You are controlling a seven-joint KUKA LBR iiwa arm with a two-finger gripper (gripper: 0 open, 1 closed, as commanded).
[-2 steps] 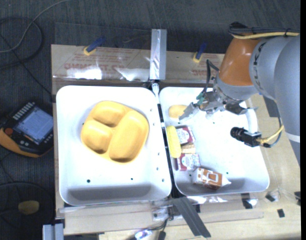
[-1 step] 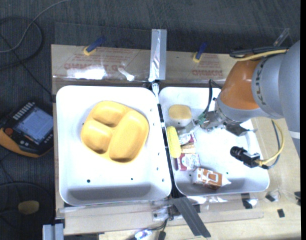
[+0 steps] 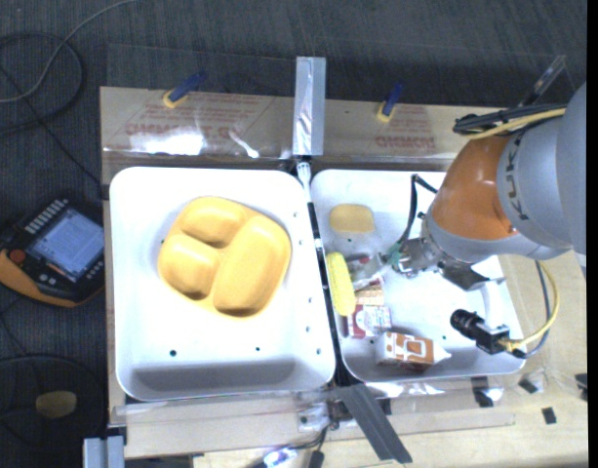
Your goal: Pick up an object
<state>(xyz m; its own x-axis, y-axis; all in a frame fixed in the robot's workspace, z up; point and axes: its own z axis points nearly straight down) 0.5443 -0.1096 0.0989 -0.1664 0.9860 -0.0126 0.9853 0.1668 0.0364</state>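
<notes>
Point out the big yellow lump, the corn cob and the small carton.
Yellow lump [image 3: 223,255]: camera view, middle of its top, left bin.
Corn cob [image 3: 339,282]: camera view, mid-length, right bin's left wall.
Carton [image 3: 408,350]: camera view, its printed face, right bin's near edge.

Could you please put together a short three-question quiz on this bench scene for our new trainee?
1. True or false: the large yellow bread-like lump lies in the left bin.
2. Multiple choice: the arm reaches over which bin? A) the left bin B) the right bin C) neither
3. Fill in: the long yellow corn cob lies along the right bin's ____ wall, beside the divider.

Key
1. True.
2. B. The orange band hangs above the right bin, and the claw sits low among the small items near the round yellow object and the small carton.
3. Left.
</notes>
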